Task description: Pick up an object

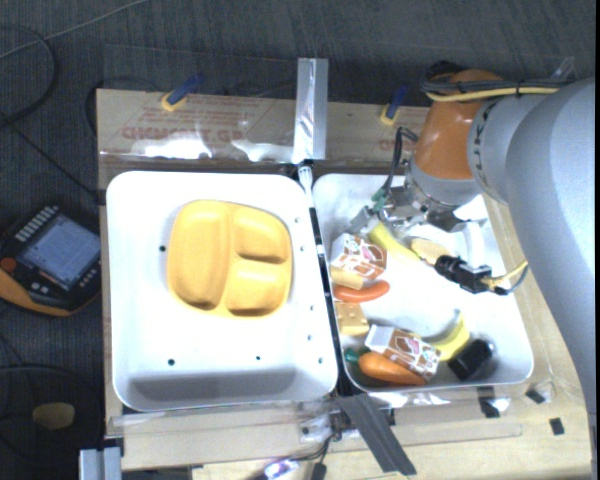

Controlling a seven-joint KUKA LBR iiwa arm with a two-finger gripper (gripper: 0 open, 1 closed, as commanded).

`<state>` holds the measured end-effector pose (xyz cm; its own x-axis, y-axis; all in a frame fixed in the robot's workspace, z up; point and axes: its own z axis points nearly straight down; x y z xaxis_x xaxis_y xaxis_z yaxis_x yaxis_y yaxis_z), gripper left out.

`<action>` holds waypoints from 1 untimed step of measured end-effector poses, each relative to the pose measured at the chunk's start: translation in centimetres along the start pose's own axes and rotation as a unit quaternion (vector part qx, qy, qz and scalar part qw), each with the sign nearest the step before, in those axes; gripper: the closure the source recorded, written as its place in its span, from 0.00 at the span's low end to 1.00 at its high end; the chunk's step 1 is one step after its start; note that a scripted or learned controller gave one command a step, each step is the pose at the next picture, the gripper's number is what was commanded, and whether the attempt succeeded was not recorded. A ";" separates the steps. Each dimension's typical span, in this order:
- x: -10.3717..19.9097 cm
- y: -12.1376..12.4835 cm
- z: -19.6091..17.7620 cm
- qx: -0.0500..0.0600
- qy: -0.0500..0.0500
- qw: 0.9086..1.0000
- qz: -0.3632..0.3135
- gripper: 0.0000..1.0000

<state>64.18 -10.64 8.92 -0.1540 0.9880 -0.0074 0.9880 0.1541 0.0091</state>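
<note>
Two bins: a left white bin (130, 368) and a right white bin (510, 328) sit side by side on the bench, touching along a shared middle rim.
Arm: the grey arm with the orange band (448, 148) comes in from the upper right and hangs over the far end of the right bin, which is probably where the program is aiming.
Gripper: the two-finger gripper (398, 211) is low among the clutter; I cannot tell how it stands or whether it has anything.
Nearest candidate: a yellow banana-shaped toy (390, 240) lies just beside the gripper, in the right bin's upper half.
Crowding: a red-and-white printed carton (360, 260), an orange carrot-like toy (363, 291), a second printed carton (412, 350), another orange carrot (385, 369) and a small black block (470, 358) are packed close, so a clean pick looks awkward.
Left bin: a yellow divided plastic tray (228, 256) lies alone, well apart from the arm.
Off the bench: a handheld control pendant (50, 253) rests on the floor at left.
</note>
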 end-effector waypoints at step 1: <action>0.8 0.5 -2.7 0.005 0.004 1.000 0.013 0.00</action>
<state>64.57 -9.77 11.61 -0.1286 0.9917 0.0011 0.9917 0.1286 -0.0007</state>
